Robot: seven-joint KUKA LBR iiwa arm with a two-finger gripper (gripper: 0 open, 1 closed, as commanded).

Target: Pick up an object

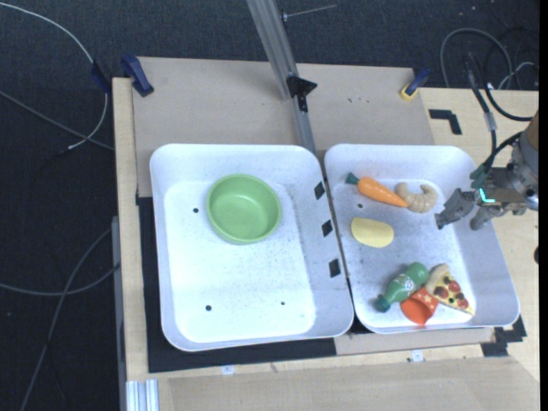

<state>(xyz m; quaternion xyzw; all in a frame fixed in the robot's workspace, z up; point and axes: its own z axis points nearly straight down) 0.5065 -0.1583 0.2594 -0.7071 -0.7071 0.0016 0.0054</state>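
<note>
**Reaching in, with nothing lifted yet**

Looking down on the bench, you are seeing the job at its opening stage: the gripper (462,211) is hanging over the right edge of the right bin (484,268), and its two dark fingers are standing spread apart with nothing between them. No object is being carried, so the pick itself is all to come.

Every candidate is lying on the floor of that right bin. The carrot (380,192) is resting near the back, its tip touching or just beside the curled beige shrimp (419,198). The yellow lemon-like piece (372,232) is sitting alone in front of them, apart from its neighbours. Toward the front, the green bottle (402,284), a red piece (417,307) and the pizza slice (449,290) are crowding together, touching or overlapping.

The left bin (180,247) is holding only the green bowl (245,208), well apart from the arm.

What is left for you, as I judge it: choosing a target, descending, closing and lifting. The shrimp is the nearest to the fingers, while the yellow piece is looking the easiest to take cleanly because it is lying alone. The front cluster is looking riskier, since a grasp there could be nudging two things at once.
</note>
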